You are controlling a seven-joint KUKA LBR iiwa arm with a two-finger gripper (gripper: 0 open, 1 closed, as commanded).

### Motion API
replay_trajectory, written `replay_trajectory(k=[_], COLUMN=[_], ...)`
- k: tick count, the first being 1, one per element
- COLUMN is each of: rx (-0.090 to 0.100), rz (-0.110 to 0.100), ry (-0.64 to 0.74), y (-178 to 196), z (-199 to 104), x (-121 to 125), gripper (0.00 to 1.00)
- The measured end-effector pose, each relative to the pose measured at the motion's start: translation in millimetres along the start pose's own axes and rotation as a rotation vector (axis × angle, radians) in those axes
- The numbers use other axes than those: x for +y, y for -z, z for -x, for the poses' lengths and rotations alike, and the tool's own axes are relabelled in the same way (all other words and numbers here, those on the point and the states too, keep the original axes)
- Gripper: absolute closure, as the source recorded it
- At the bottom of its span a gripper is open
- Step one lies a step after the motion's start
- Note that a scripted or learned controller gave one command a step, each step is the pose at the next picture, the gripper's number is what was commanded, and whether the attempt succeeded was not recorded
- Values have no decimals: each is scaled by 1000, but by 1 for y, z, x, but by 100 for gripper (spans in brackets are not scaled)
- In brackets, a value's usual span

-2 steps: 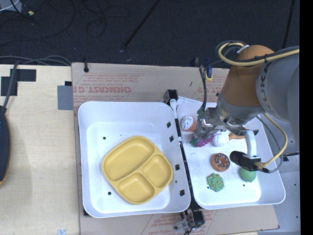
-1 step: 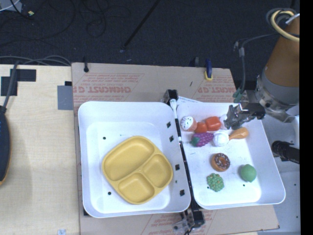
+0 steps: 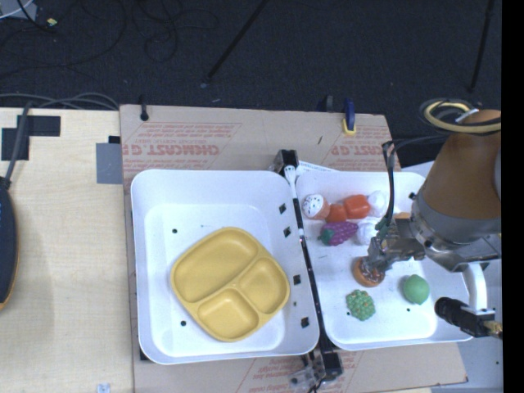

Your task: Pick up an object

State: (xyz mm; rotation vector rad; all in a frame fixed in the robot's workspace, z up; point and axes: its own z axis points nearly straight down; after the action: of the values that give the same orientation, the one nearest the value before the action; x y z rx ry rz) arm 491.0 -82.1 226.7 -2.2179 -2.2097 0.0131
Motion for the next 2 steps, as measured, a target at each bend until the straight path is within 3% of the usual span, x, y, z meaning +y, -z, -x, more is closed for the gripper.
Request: replay_trajectory(k=[1, 2], rx=[-1, -1], rz=[14, 21], ry=[9, 5], y=[18, 126], z=[-48, -49], x=[55, 3], gripper=[100, 100])
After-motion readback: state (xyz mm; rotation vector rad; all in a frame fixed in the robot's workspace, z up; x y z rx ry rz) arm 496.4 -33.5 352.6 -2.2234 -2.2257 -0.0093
